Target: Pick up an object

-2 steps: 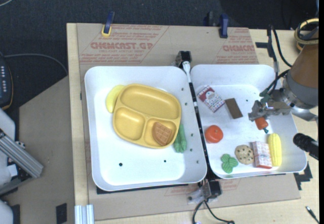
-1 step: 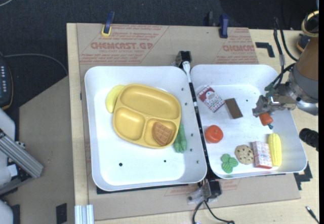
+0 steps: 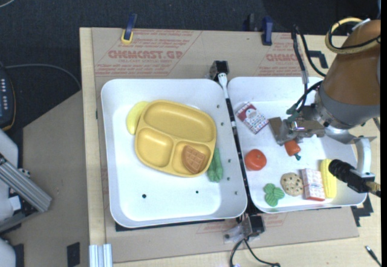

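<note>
The gripper [image 3: 289,136] sits low over the right bin [image 3: 275,87], at the end of the grey arm [image 3: 351,78] that comes in from the right side of the camera view. Its metal fingers point toward the bin's middle, and a small orange object [image 3: 292,148] sits right at their tips, on the near side. Whether that piece is pinched between the fingers or merely lying under them cannot be told, nor how far apart the fingers stand.

Just beyond the tips, toward the divider between the bins, lies a small red-and-white packet [image 3: 252,118]. Nearer the camera from the gripper rests a red tomato-like ball [image 3: 256,159]. Further to the near side sit a round cookie [image 3: 292,184] and, beside it toward the divider, a green leafy piece [image 3: 273,194]. On the arm's side of the cookie lies a pink-and-white wrapped bar [image 3: 312,185], touching a yellow block [image 3: 329,179].

Across the divider, well apart from the gripper, the left bin [image 3: 121,187] holds a yellow divided tray [image 3: 175,137]. A brown waffle-like piece [image 3: 195,158] lies in the tray's compartment nearest the gripper. A green leafy item [image 3: 215,167] rests against the tray's edge on the gripper's side, and a pale yellow piece [image 3: 134,116] pokes out from the tray's far side.
</note>
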Motion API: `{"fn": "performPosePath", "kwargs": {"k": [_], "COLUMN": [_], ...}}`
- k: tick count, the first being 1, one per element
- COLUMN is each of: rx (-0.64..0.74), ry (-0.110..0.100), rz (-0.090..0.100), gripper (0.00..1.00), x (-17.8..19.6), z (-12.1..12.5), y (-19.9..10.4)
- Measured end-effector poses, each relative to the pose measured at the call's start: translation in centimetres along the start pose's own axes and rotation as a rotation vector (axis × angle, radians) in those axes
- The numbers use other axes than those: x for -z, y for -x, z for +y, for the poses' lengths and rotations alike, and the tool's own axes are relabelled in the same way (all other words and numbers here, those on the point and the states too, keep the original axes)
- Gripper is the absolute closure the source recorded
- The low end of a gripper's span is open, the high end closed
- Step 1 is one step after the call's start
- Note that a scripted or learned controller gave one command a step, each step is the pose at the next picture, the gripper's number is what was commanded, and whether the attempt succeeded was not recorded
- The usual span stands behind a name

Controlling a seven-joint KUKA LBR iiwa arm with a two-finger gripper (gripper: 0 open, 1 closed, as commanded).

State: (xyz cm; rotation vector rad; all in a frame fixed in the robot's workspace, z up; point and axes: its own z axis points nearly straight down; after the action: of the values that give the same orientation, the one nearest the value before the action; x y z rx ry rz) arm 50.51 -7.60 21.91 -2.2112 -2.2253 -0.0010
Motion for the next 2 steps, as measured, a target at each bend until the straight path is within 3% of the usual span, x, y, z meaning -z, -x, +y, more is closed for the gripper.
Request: {"fn": "performPosePath", "kwargs": {"k": [1,2], "rx": [-0.001,0.0], "ry": [-0.001,0.004], "rz": [-0.001,-0.002], "gripper": [1.0,1.0], "x": [-0.4,0.0], "z": [-1.4,-0.5], "y": [-5.3,-10.3]}}
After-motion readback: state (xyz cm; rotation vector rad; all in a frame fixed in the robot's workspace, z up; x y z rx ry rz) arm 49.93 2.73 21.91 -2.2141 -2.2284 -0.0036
